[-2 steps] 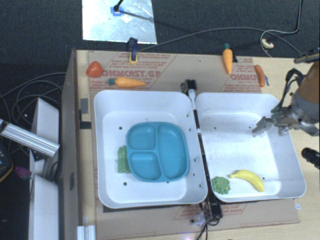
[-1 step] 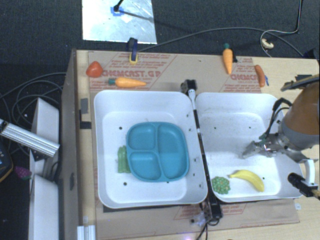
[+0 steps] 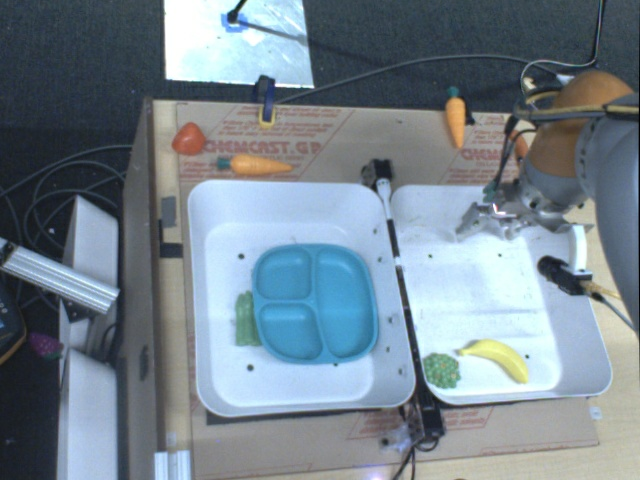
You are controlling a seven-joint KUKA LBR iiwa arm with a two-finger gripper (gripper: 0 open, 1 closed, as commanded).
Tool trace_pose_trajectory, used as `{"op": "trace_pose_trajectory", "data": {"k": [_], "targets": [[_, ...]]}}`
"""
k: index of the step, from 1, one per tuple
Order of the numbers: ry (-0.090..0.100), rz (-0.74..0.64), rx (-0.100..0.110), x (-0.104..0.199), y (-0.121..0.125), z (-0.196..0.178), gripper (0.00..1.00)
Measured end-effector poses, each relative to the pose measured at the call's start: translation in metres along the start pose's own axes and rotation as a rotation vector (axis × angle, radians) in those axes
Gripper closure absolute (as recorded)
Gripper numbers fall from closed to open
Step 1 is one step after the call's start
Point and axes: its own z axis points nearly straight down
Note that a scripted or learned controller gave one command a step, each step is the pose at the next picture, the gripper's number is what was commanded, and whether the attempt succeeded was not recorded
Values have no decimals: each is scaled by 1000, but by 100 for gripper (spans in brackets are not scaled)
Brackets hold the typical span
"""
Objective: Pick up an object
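A yellow banana [image 3: 495, 358] lies near the front of the right bin [image 3: 480, 278], with a green bumpy object [image 3: 441, 370] just to its left in the front corner. My gripper [image 3: 492, 226] hovers over the back of the right bin, well behind both. Its metal fingers [image 3: 468, 224] are spread open with nothing between them. In the left bin [image 3: 215, 268] rests a blue divided plate [image 3: 315, 301], and a small green object [image 3: 245, 320] sits against the plate's left edge.
On the cardboard behind the bins lie an orange carrot [image 3: 260, 165], a red tomato-like piece [image 3: 188, 139] and a second carrot [image 3: 456, 120]. A clamp [image 3: 266, 103] grips the board's back edge. A black divider [image 3: 392, 258] runs between the bins.
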Motion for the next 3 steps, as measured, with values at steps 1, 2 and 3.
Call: {"op": "trace_pose_trajectory", "data": {"k": [1, 2, 3], "targets": [[-1, 3, 3, -24, -79, -8, 0], [-2, 0, -4, -21, 15, -118, 0], [-1, 2, 3, -33, -34, -58, 0]]}}
